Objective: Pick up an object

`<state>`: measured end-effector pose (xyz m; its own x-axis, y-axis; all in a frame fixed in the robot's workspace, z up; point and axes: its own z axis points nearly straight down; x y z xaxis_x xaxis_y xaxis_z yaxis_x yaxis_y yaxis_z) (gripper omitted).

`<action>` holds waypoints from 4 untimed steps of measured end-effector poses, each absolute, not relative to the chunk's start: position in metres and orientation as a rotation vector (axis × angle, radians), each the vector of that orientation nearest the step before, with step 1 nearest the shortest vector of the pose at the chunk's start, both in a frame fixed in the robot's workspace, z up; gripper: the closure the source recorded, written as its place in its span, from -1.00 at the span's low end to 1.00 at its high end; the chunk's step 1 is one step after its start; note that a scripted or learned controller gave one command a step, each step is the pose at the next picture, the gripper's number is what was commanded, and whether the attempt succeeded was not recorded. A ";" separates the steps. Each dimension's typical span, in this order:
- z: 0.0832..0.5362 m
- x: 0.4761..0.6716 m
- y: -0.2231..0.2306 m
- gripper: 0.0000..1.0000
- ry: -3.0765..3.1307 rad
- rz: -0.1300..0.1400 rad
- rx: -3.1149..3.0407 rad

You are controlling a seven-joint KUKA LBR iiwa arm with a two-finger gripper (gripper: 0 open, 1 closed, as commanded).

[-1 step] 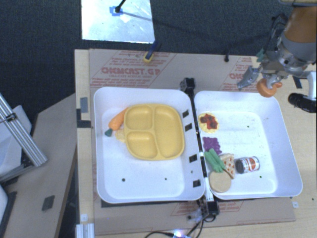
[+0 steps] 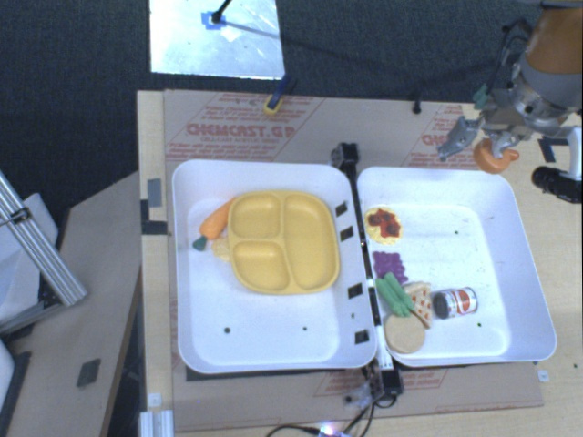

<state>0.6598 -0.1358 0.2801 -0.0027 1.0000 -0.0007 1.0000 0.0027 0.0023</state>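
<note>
My gripper (image 2: 483, 149) hangs over the far rim of the right bin (image 2: 524, 244), at the view's upper right. A small round orange toy (image 2: 496, 159) sits between its fingers, lifted off the bin floor. On the floor of the right bin lie a red-topped disc (image 2: 383, 224), purple grapes (image 2: 390, 265), a green vegetable piece (image 2: 394, 294), a pizza slice (image 2: 420, 304), a small can (image 2: 455, 302) on its side and a tan round cookie (image 2: 405, 334).
The left bin (image 2: 196, 326) holds a yellow divided plate (image 2: 278, 241) with a toy carrot (image 2: 215, 218) at its left edge. A black divider (image 2: 360, 244) runs between the bins. A shiny metal sheet (image 2: 217, 24) lies beyond the bench.
</note>
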 end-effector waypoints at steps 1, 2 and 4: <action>0.218 0.663 -0.136 -1.00 2.225 -0.002 2.221; 0.176 0.663 -0.133 -1.00 2.225 -0.001 2.219; 0.085 0.656 -0.139 -1.00 2.223 0.001 2.219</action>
<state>0.6564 -0.1395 0.0846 -0.0022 1.0000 0.0000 1.0000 0.0022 0.0010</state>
